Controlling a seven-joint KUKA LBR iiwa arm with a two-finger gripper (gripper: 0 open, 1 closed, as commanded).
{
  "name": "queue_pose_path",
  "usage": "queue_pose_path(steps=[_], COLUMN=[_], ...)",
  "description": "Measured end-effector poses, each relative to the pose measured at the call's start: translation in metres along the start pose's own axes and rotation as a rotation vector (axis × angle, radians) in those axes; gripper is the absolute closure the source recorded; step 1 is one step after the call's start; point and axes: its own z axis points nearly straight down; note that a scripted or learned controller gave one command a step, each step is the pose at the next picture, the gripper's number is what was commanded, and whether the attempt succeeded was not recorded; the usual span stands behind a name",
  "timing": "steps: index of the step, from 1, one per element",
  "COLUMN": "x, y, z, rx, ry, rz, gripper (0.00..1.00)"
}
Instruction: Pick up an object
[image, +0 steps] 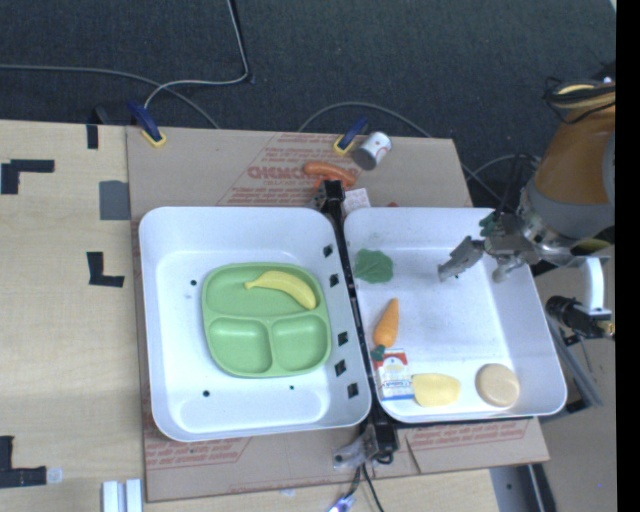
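— Hovering over the right bin (520, 330), the hand (462, 262) sits low above its far end, out on the grey arm (560, 215) that comes in from the right. Its two dark fingers look slightly apart, with nothing between them.

— What could it take?

— The green leafy piece (374, 265) lies just left of it, flat and crinkled. The orange carrot (386, 322) is nearer, tapered and smooth. Along the near wall sit a small red-and-white carton (395, 374), a pale yellow lump (435, 389) and a round tan disc (497, 384), which looks like a cookie.

— And the left bin (170, 300)?

— A green divided plate (268, 320), glossy plastic, with a curved banana (285, 287) in its far compartment. I'd guess the things are scattered on purpose, well apart, so each can be grabbed alone.

— The tabletop (60, 330)?

— Pale wood, with cardboard under the bins.
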Motion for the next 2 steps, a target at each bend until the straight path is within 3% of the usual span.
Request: queue_pose_path(steps=[1,2], x=[0.052,0.068], y=[-0.012,-0.027], z=[0.123,0.126], rx=[0.0,-0.008], ry=[0.001,-0.004], rz=[-0.001,0.001], gripper=[0.0,0.0])
